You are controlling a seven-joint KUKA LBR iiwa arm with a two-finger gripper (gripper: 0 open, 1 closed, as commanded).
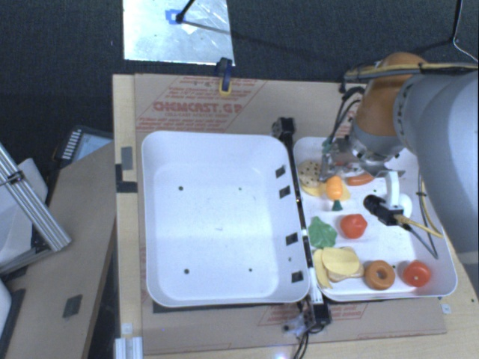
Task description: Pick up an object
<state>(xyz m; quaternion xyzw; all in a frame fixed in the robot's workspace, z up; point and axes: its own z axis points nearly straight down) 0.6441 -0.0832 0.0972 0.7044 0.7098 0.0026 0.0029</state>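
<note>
Cardboard-topped bench (pixel 202 99), dark carpet (pixel 60 43) around.

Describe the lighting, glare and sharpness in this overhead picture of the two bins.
Camera view: light is even and soft; the left bin looks bright white with faint shadow along its walls; the shiny sheet beyond the bench glares; the arm is large and slightly blurred; the toy foods stay fairly sharp.

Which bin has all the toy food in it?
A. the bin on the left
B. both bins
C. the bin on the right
C: the doughnut, the two tomatoes and the other toy foods all lie in the right bin, where the arm reaches in.
</note>
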